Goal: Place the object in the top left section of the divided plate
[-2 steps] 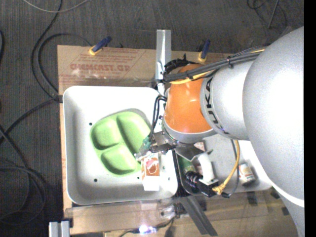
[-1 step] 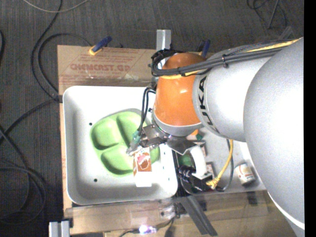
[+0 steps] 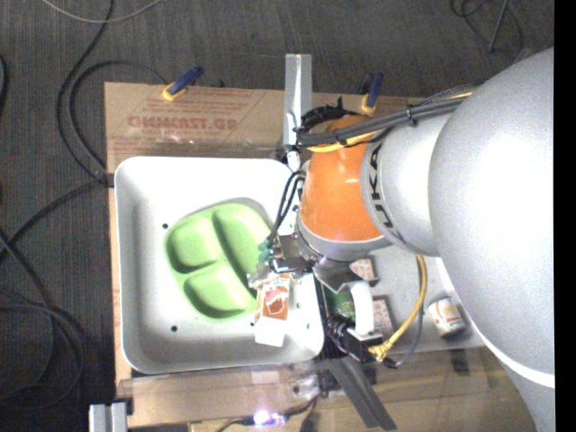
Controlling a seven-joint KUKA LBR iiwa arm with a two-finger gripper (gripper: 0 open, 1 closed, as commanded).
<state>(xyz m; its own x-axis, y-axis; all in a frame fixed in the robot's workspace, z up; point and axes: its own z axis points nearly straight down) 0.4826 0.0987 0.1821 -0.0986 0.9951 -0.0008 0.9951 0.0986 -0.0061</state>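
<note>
Green plastic is what I meet first on the left: the light green divided plate (image 3: 214, 259) lies tilted in the shallow white left bin (image 3: 144, 196), with two smaller sections toward the left and a longer one on the right. I judge that it lies there flat so the hand can come straight down over a section. Which section counts as the top left is not fully sure to me, because the plate is turned; I would take the upper small one.

Just right of the plate, over the bin's lower right corner, I see a small orange and white packet (image 3: 273, 309). It hangs directly under the hand (image 3: 286, 273) of the grey arm with the orange band (image 3: 337, 196), so it seems to be carried, but the wrist covers the grip and I cannot tell how far the hand is open or whether it really has the packet.

So the packet is beside the plate, not yet in it. Further right, several small items lie in the right bin (image 3: 450, 331), among them a small white cup (image 3: 446, 315).
</note>
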